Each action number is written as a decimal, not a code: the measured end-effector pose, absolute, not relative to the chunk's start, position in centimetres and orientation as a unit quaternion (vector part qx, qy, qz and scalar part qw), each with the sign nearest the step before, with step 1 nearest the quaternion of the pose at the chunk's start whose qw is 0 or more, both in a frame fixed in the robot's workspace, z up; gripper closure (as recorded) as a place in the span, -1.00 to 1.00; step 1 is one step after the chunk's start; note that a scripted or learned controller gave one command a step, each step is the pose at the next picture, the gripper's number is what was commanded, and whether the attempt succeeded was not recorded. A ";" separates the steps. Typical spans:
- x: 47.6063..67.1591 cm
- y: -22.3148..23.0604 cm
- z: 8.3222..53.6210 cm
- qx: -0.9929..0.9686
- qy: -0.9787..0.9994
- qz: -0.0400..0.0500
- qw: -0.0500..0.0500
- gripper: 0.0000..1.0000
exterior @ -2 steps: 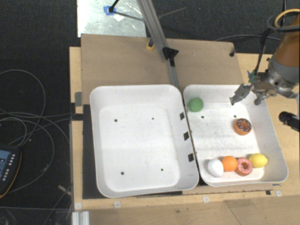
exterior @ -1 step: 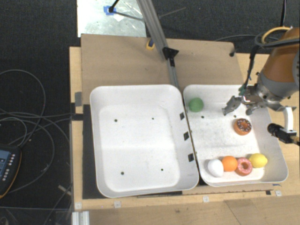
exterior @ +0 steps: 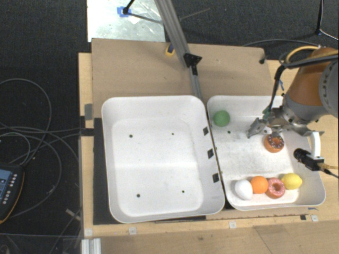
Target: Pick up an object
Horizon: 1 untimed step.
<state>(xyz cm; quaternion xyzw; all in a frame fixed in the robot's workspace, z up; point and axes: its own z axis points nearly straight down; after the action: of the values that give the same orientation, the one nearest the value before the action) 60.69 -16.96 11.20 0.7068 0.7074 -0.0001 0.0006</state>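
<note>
The end effector [exterior: 260, 127] sits low in the right bin [exterior: 241, 157] near its far edge, seemingly spread open and holding nothing, with the little donut [exterior: 274, 143] just beside it toward the bin's right edge.

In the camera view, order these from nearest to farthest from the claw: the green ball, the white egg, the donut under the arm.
1. Donut under the arm, just right of the claw.
2. Green ball, to the left, at the bin's back.
3. White egg, at the front wall.
</note>
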 end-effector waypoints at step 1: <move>60.8 -17.0 12.6 0.707 0.707 0.001 0.002 1.00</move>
<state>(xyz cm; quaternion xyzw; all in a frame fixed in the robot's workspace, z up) 60.83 -16.98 12.61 0.7069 0.7073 0.0015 0.0022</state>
